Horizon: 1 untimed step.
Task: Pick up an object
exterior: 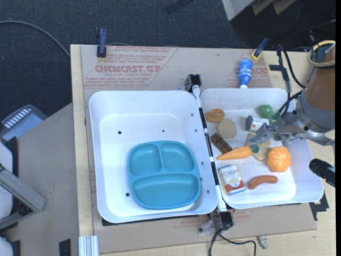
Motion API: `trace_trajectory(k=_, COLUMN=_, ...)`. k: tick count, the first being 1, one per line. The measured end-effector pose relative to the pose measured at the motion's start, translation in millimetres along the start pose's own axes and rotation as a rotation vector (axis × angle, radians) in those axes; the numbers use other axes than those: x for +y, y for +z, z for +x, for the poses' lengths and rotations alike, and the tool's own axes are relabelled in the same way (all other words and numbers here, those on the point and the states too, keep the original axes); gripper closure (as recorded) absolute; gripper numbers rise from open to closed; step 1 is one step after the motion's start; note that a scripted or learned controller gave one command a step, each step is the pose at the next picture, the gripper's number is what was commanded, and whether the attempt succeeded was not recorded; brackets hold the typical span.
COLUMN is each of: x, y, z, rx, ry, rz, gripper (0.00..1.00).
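While the arm reaches in from the right, its gripper [261, 136] hangs low in the right bin [303, 188]; finger state, cannot tell. Carrot [234, 153] just beside it, orange [279, 159] and sausage [262, 181] near. Blue tray [163, 174] sits in the left bin [106, 143].

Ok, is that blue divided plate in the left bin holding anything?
Empty: all three compartments of the blue plate show bare blue.
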<state>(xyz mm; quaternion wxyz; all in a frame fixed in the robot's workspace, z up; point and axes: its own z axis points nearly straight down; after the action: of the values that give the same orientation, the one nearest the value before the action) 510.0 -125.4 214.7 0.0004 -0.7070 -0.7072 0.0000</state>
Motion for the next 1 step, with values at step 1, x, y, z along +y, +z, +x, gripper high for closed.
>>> trace_trajectory(k=1, x=-15.3, y=60.3, z=-86.5, rx=-0.001, ry=0.002, rz=0.001, gripper=0.0)
